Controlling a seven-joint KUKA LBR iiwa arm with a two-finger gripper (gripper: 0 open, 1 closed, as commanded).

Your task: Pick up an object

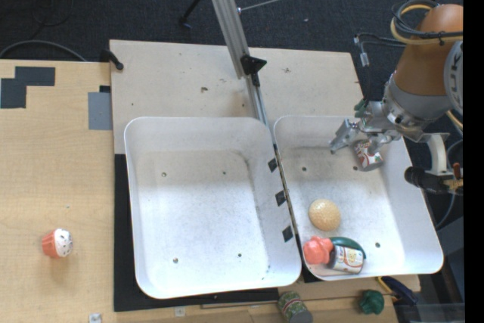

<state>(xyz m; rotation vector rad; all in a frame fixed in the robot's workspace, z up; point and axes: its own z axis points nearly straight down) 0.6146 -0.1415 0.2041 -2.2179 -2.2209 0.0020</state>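
Three risks stand out to me from here, and they all turn on how little I can read at the wrist.

- The gripper (361, 140) hangs low over the far end of the right bin (382, 200), with a small red-and-white object (370, 156) just below it, touching or nearly so. I cannot tell from this slant whether the gripper is released, clenched, or actually grasping that piece. If I lift on the assumption that it is caught, I may raise nothing.
- The small object sits near the bin's far right wall. My worry is that a close from this pose nudges it against the wall or tips it, so it slides away rather than seating. Its shape is too blurred for me to judge how it would roll.
- The other candidates lie well apart from the gripper, at the near end of the same bin: a tan round object (325, 214), and a red-capped bottle (335, 253) against the near rim. If I retarget, the round one looks likely to roll off under a glancing touch. The bottle lies tight to the rim and close to the divider (280, 197), so a descent there could strike the bin's edge first.
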